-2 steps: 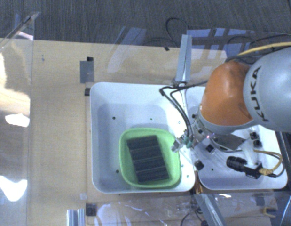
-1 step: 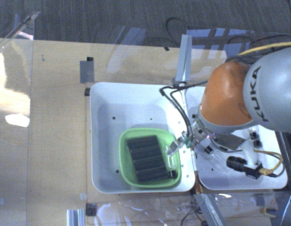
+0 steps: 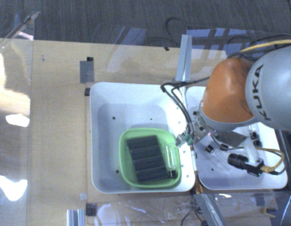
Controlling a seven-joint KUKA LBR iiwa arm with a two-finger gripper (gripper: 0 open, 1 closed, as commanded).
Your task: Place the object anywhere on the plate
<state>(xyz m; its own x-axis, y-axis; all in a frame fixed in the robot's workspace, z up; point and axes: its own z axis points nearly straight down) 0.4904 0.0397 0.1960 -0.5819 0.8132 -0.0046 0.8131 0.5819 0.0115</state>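
i see the dark ribbed rectangular block [image 3: 147, 159] lying flat on the green square plastic plate [image 3: 124, 166] in the left shallow white bin [image 3: 103, 126]. the grey kuka arm with its orange band [image 3: 227, 95] hangs over the right white bin [image 3: 230, 180]. i cannot tell how the jaws stand.

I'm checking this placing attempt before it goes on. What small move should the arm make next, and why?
Probably lift straight up and pull back to the right. The dark ridged block already lies flat on the green plate in the left bin, and the arm hangs over the seam between the bins.
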